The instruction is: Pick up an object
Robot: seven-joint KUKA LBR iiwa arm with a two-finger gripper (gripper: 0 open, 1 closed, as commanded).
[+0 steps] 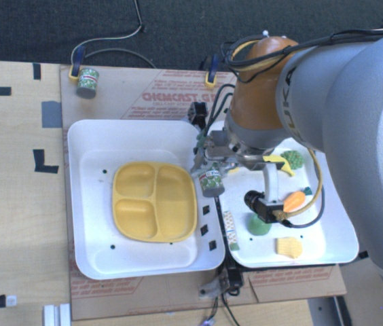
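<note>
My gripper (211, 170) hangs over the ridge between the two white bins, reaching in from the right. A small can (210, 182) with a green and white label sits between its fingers, and the gripper is shut on it. The can is held just above the left bin's right rim (202, 246). A yellow divided plate (155, 201) lies in the middle of the left bin (89, 182). The arm's orange band and grey body cover much of the right bin (334, 243).
The right bin holds an orange carrot (294, 200), a green leafy toy (291, 159), a yellow piece (277, 164), a green round piece (259, 225) and a pale yellow wedge (288, 248). A second small can (87, 81) stands on the cardboard behind the left bin.
</note>
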